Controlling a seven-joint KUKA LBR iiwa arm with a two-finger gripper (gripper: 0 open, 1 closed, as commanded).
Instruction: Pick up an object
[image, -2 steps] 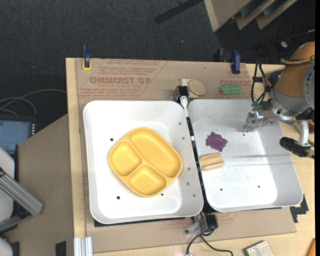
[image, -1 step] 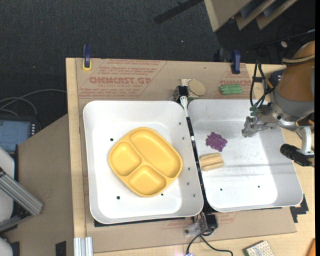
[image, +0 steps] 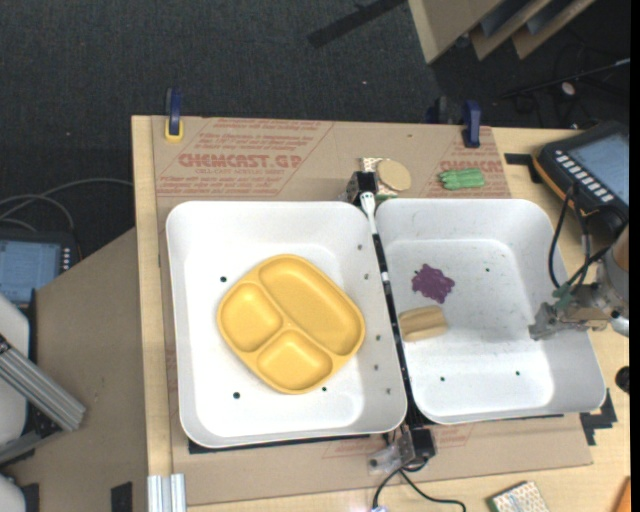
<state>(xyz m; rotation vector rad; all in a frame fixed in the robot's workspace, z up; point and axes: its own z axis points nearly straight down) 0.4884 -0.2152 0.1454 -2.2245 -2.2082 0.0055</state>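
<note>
The gripper (image: 545, 325) is seen at the right rim of the right bin (image: 500, 395), and whether it is spread or pressed together cannot be told. Inside that bin, a tan bread-like piece (image: 422, 323) is lain near the left wall, with a purple grape cluster (image: 433, 282) just above it. A yellow divided plate (image: 290, 322) is held by the left bin (image: 200, 250).

Your grey metal two-finger gripper (image: 548, 322) pokes in low from right edge; arm behind it mostly out of frame.
</note>
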